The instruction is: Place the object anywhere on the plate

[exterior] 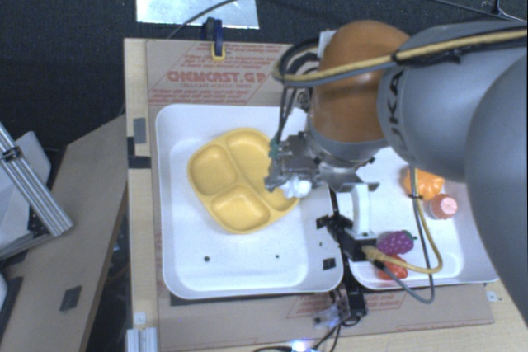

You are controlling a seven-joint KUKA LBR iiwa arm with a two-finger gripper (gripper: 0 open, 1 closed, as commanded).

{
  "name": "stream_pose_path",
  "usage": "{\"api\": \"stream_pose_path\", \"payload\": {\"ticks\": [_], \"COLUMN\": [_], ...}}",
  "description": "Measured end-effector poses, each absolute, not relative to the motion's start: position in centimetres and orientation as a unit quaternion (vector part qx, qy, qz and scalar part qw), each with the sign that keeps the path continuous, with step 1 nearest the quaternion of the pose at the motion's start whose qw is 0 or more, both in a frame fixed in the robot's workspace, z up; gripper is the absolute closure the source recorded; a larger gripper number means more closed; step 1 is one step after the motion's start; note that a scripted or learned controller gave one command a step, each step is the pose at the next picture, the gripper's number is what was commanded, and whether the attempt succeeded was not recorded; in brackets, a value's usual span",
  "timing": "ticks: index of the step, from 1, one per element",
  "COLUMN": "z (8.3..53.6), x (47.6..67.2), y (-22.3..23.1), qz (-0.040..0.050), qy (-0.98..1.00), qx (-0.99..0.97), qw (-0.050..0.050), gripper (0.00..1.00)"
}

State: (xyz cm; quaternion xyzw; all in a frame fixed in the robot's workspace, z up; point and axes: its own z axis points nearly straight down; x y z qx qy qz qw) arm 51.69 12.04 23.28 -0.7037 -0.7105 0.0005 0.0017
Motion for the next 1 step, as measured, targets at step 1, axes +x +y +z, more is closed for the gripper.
{"api": "stream_pose_path", "payload": {"ticks": [1], "z": [23.32], "x": [51.85], "y": [11.75], "qz": [0.0001], "qy": [-0.708], "qx": [-0.706], "qw": [0.000], "gripper": [0.00]}}
